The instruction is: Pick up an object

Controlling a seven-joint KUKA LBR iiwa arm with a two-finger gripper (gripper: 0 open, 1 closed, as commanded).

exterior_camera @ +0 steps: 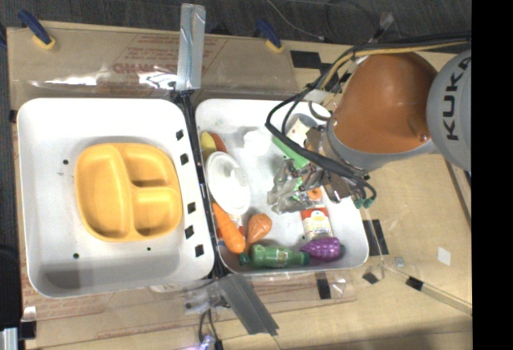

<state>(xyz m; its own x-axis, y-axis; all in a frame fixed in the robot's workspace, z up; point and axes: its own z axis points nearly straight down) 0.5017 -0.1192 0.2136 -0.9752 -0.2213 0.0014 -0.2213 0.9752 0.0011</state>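
Dark carpet up top, then a cardboard-covered bench [417,204] with two white bins taped side by side. Left bin [48,180] just has a yellow divided tray [128,188] sitting in the middle of it. Right bin [353,228] is where all the clutter is: a white bowl [227,180] up against its left wall, an orange carrot [229,232] below that, a small orange-brown pear-shaped thing [258,226] just beside the carrot, a green bottle [272,255] lying along the bottom edge, purple grapes [321,248] near the bottom right corner, and a little bottle with a red and white label [316,222] just above the grapes.

The arm's orange band [381,104] hangs over the right bin's upper right corner, and the gripper [295,184] is down in the middle of that bin, right next to the bowl. Honestly it's a tangle of metal and cables there, so I can't tell what the claw is doing or whether anything is in it.

So progress-wise: I'd say it's mid-attempt at best. Every object I can make out looks like it's lying on the bin floor, nothing lifted clear. Grab and lift both look undone to me.
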